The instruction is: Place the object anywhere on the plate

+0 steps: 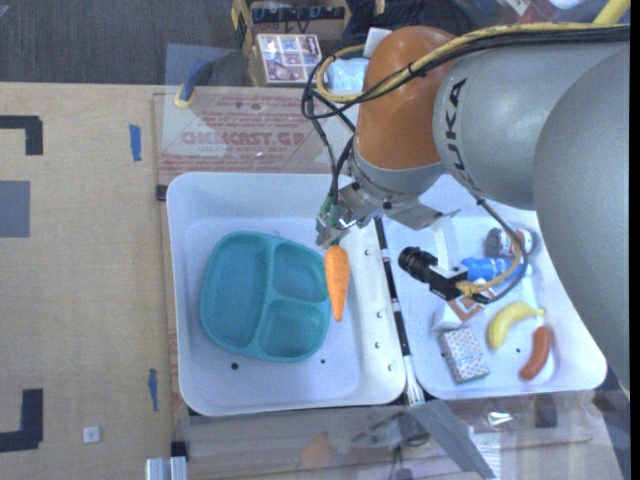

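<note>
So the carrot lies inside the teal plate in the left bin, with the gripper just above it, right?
Not quite. The camera view shows the carrot lying beside the plate, on the bin floor along the plate's right edge, not inside it. The rest holds: left bin, gripper just above the carrot's top end.

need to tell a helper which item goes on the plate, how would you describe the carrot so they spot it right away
Look in the left white bin, which holds a teal divided plate. Just off the plate's right rim, below the arm's hand, lies the carrot, pointing down. It is the single orange tapered piece there; the banana and sausage lie in the other bin.
</note>
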